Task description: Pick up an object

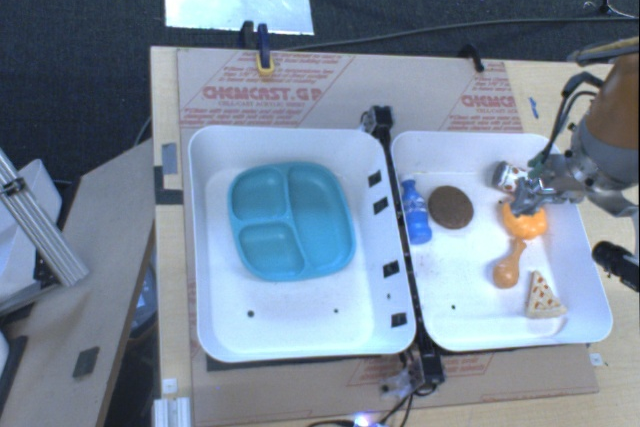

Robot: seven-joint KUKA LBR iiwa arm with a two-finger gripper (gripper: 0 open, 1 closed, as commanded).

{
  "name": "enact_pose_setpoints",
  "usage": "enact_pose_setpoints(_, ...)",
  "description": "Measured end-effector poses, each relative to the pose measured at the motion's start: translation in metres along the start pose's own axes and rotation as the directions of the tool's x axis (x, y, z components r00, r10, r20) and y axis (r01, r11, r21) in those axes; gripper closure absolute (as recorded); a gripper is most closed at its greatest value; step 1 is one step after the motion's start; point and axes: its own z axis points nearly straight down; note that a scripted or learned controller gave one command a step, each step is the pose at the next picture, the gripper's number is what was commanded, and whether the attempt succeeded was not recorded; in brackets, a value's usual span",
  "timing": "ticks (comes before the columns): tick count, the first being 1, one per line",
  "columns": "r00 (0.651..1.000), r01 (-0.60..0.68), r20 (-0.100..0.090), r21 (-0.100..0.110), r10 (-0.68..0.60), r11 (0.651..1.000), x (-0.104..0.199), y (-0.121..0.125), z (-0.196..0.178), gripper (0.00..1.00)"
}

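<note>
— Right bin (575,315)?
— I list: round brown cookie (451,207), blue bottle (414,212), pizza wedge (544,296), orange toy (524,223).
— Hand (527,199)?
— On the orange toy; grip, I cannot tell.

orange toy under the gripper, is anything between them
Nothing visible is. The gripper sits right over the orange toy in the right bin. The brown cookie and pizza slice lie apart from it.
</note>
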Motion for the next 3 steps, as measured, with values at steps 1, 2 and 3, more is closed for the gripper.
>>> enact_pose_setpoints(1,1.0,0.0,-0.001,0.003,0.0,1.0,0.0,0.001,-0.013,1.0)
enact_pose_setpoints(2,1.0,0.005,-0.003,0.003,-0.005,1.0,0.051,0.019,-0.022,1.0)
enact_pose_setpoints(3,1.0,0.005,-0.003,0.003,-0.005,1.0,0.099,0.041,-0.021,1.0)
